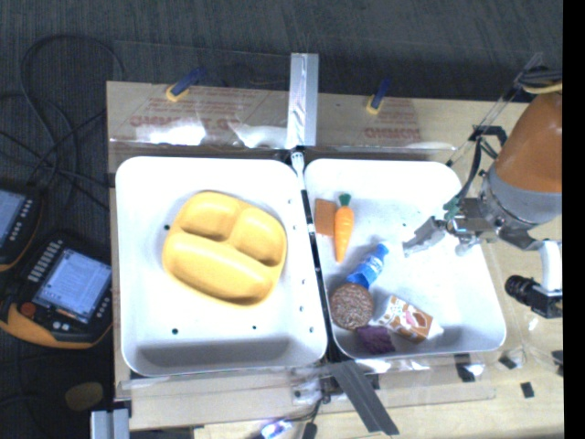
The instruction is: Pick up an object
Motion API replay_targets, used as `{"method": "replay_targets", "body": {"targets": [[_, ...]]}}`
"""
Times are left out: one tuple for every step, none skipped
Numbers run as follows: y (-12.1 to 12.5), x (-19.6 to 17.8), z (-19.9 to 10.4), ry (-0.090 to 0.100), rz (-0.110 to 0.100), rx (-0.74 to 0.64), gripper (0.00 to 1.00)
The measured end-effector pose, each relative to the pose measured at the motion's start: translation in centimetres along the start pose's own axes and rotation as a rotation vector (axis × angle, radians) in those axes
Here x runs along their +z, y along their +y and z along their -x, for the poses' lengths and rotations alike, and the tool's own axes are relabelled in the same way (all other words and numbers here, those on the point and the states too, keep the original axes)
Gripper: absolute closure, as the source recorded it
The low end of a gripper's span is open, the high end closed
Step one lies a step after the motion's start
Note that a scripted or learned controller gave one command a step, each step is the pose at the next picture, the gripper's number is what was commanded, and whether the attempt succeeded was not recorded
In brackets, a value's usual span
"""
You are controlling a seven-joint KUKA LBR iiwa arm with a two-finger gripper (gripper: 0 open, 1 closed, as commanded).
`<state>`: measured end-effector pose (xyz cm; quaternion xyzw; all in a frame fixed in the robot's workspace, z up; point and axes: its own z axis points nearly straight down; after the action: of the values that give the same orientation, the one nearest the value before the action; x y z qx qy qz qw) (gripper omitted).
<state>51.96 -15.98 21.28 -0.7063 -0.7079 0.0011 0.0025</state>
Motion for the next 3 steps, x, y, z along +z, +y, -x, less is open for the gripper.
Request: {"method": "replay_targets", "body": {"targets": [[4.0, 12.4, -3.3, -0.003, 0.018, -0.121, 0.00], [7.9, 6.5, -3.5, -0.002, 0.001, -0.343, 0.00], [11.6, 12.4, -5.8, -0.007, 0.016, -0.373, 0.00]]}}
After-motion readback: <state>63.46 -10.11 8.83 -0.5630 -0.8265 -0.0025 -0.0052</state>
